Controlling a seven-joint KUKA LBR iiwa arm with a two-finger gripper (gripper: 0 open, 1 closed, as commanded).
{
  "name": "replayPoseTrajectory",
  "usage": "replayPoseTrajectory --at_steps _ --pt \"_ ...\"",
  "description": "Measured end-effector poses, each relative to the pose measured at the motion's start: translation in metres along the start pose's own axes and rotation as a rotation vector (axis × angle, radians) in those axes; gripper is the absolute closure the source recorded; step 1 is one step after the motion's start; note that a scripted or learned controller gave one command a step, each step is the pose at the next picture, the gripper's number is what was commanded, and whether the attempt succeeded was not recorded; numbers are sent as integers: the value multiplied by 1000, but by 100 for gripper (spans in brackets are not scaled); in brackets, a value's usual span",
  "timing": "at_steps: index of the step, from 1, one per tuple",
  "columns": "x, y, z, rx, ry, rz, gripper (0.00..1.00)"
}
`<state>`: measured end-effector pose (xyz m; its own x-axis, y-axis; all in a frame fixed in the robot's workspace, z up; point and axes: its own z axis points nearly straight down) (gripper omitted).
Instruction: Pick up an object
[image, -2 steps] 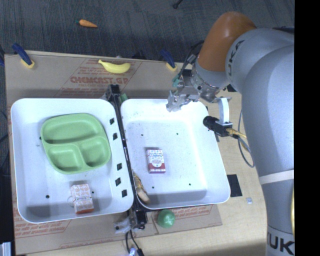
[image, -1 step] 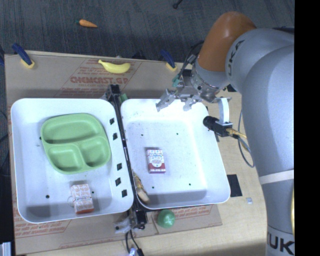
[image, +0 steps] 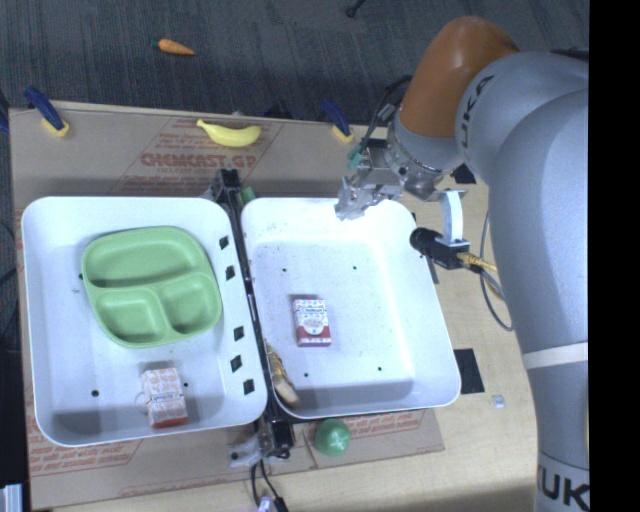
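Carton (image: 312, 321), small, red and white, lies flat near the middle of the right bin (image: 400, 330), well apart from the arm and touching nothing else on the bin floor. End effector (image: 357, 199) hangs over the far rim of that same bin, near its back edge, and whether it is open or closed I cannot tell from this slant; nothing shows in its grasp. Above it the arm (image: 520, 170) rises grey, with the orange band (image: 450, 70) bulging just behind the wrist. In the left bin (image: 50, 300) a green tray (image: 150, 285) with three compartments sits toward the far side, and a second small packet (image: 163, 396), pale with red at its lower end, lies near the front edge, apart from the tray. Between the two bins, at the front, a tan object (image: 280, 383) rests against the dividing rims. On the worktop (image: 120, 160), brown cardboard under the bins, a yellow banana (image: 230, 131) lies beyond the bins' far edge, and a green ball (image: 332, 437) sits just in front of the right bin. Blue clamps (image: 47, 110) grip the cardboard's far corners. A small orange thing (image: 176, 46) lies on the dark floor beyond.
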<state>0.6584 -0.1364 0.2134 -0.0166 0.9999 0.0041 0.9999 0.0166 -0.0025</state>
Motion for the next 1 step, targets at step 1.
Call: replayPoseTrajectory --at_steps 1 --pt "84 -73 -33 0 -4 8 100"
